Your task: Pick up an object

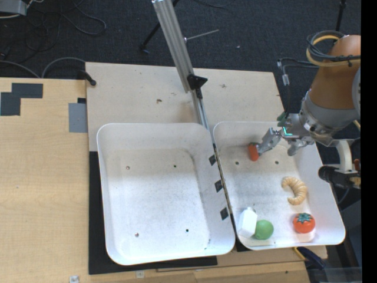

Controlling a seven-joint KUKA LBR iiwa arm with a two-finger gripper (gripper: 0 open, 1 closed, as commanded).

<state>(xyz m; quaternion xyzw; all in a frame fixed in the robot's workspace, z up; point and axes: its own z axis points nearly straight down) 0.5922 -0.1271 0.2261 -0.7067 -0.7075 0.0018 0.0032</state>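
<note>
Gripper point(272, 141) over the right bin point(330, 229), fingers spread and not holding anything, with the small orange piece point(253, 152) just beside its lower-left fingertip; risk judged: closing off-centre could nudge the piece aside instead of trapping it.

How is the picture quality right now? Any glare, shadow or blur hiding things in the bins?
Camera view: lighting is even, and the left bin shows a bright washed patch but no hard glare. The floor at the top is dark. The gripper and the small orange piece beside it look soft, so contact is unclear. The croissant, tomato and green ball read clearly, with faint shadows.
</note>
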